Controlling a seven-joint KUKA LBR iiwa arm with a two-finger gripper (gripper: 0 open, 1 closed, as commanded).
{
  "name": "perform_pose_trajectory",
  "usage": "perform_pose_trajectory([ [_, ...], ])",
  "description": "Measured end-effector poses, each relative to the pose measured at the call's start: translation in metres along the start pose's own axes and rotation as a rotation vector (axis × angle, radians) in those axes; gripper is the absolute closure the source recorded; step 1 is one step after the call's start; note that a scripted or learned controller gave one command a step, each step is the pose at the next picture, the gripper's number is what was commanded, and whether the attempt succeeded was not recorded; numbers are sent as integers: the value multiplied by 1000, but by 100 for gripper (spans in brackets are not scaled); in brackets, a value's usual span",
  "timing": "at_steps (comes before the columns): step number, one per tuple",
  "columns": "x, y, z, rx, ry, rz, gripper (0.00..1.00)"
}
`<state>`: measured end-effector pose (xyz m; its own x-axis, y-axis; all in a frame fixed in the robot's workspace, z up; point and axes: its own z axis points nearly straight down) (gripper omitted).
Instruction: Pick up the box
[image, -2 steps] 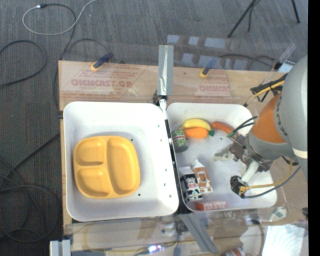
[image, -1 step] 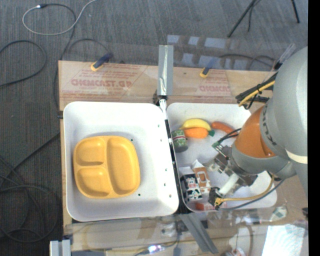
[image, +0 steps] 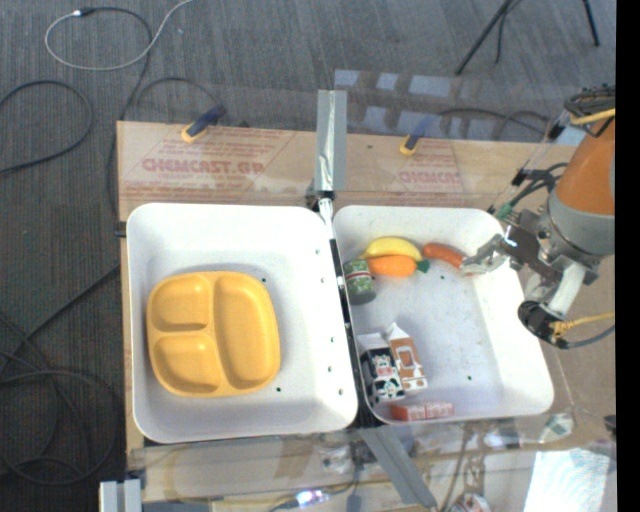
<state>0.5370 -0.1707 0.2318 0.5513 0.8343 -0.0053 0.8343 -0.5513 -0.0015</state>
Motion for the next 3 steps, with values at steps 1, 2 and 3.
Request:
perform_pose_trajectory([
  [1,-9,-55,144,-7,8,-126,0],
  [2,-46,-17,65,2,0,113,0],
  [3,20,-61,144,-6,6,64,0],
])
